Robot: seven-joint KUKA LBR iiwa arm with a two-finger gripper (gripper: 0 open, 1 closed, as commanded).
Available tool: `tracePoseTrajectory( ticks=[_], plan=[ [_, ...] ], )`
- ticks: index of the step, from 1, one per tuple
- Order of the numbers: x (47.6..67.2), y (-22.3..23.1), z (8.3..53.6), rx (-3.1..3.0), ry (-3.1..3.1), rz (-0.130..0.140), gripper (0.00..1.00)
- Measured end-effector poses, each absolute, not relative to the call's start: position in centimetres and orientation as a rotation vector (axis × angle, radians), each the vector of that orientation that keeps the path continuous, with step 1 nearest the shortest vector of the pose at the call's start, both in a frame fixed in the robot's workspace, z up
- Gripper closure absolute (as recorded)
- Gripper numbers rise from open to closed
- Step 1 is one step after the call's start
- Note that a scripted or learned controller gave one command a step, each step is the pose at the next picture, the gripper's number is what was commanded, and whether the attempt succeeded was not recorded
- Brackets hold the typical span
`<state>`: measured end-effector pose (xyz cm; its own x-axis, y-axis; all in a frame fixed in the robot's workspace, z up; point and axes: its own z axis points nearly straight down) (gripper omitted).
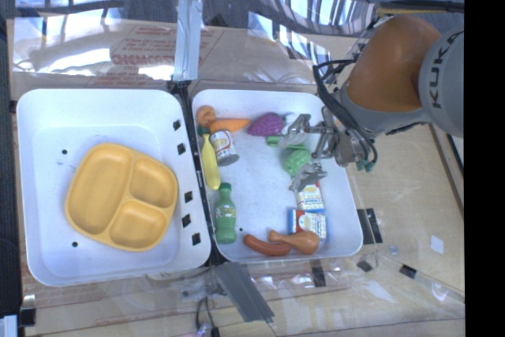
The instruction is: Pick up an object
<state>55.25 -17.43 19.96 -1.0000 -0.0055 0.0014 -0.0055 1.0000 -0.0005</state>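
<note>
Two white bins sit side by side on the bench. Nearest in the right bin [237, 252] lie a sausage [267, 246], drumstick [297, 240] and carton [309, 210]; a green bottle [226, 212] stands left. Mid-bin, the gripper [303, 155] spreads open around a green vegetable [297, 160] — not lifted. Beyond lie can [223, 147], carrot [223, 123], grapes [267, 125]. The left bin [47, 122] holds a yellow plate [120, 196].

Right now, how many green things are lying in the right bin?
2. A green bottle lies by the bin's left wall, near the front. A green toy sits under the gripper, so the arm may hide more.
</note>
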Motion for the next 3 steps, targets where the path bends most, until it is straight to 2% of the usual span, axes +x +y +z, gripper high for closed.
tracePoseTrajectory(
  ticks=[1,2,3],
  plan=[
    [56.4,-21.0,9.3,0.092,-3.141,0.000,0.00],
    [56.7,-20.7,10.6,0.107,-3.146,0.002,1.00],
    [59.7,-17.6,16.4,-0.117,-3.144,0.001,1.00]
  ],
)
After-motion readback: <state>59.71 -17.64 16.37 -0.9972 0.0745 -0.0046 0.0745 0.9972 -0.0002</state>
